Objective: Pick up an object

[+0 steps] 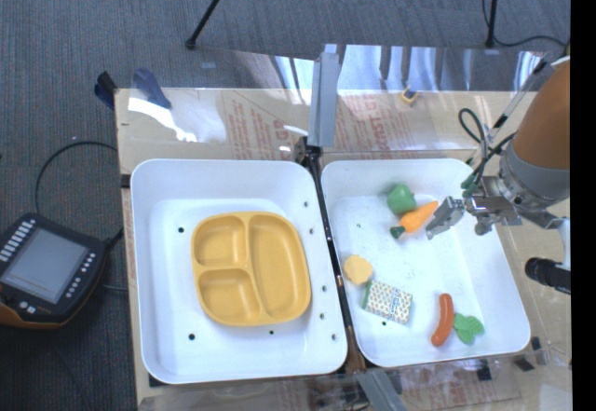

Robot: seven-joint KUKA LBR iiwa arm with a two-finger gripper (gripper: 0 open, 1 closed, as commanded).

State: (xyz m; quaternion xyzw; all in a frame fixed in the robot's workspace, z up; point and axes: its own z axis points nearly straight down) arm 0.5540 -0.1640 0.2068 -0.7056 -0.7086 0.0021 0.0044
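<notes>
Camera view, looking down at a slant on a bench (233, 120) covered with brown card and clear sheeting, set on grey carpet.

In the left half of the frame: a shallow white plastic bin (154, 213) with rounded corners. Lying flat in its middle: a yellow plastic plate with three compartments (251, 267).

Just beside it, in the right half: a second shallow white plastic bin (498, 293). Scattered inside it:
- near the upper middle, a small green toy vegetable (401, 198);
- touching its lower side, an orange toy carrot (418, 216), lying tilted, tip towards the lower left;
- near the left wall, a small round yellow toy piece (358, 268);
- just below and right of that, a small flat packet with a light patterned face (388, 300);
- in the lower right, a red-orange toy sausage (442, 319), nearly upright in the frame, with a green leafy toy piece (468, 327) touching its right side.

Reaching in from the right edge: a grey robot arm with an orange band (549, 116). At its end, a metal two-finger gripper (466, 213), low over the upper right part of the right bin, with its left tip just beside the thick end of the carrot. Open or closed: impossible to tell from this angle. Nothing seen held.

At the lower left of the frame, on the carpet: a dark handheld control pendant with a grey screen (42, 269), cable attached.
</notes>
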